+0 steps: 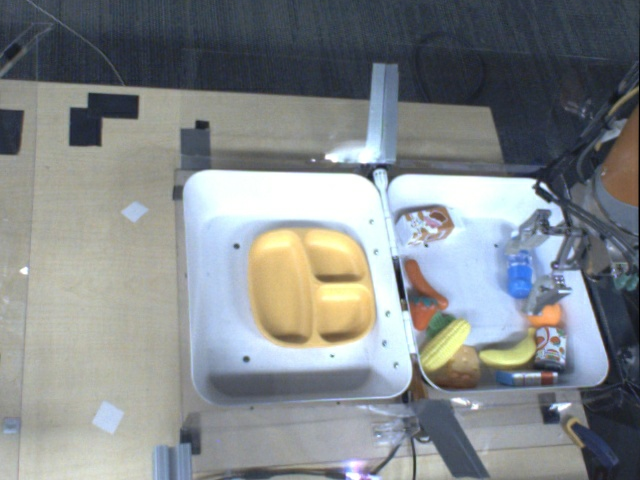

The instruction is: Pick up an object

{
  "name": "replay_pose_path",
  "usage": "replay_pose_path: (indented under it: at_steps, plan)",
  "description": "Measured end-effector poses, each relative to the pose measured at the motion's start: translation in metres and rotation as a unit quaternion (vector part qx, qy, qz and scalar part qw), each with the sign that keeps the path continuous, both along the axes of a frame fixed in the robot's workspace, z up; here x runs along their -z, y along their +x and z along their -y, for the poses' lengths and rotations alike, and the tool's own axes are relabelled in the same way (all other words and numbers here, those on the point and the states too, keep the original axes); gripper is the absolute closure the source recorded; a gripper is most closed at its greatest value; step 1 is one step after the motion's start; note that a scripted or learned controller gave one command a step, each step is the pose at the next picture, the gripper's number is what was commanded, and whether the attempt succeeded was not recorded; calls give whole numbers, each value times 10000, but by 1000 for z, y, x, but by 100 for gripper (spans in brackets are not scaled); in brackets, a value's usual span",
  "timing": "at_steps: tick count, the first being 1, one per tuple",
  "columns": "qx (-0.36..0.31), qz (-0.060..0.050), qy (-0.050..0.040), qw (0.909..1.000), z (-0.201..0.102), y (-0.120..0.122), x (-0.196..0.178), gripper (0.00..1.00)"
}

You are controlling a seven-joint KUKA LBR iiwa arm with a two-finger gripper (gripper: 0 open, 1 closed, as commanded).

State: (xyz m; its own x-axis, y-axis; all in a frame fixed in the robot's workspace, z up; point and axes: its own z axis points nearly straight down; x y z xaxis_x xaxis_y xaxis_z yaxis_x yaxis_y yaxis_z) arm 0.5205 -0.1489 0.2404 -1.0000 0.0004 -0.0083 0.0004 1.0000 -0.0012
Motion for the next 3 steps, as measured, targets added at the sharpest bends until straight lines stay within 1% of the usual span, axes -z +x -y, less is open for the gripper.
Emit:
replay_pose_path:
  at_steps: [1, 2, 3]
  plan:
    - [-591, -22, -3, 9983, 48, -33, 79, 0]
    - [-610, -7, -5, 9981, 46, -32, 78, 0]
    - [1706, -1, 10, 9853, 56, -16, 102, 0]
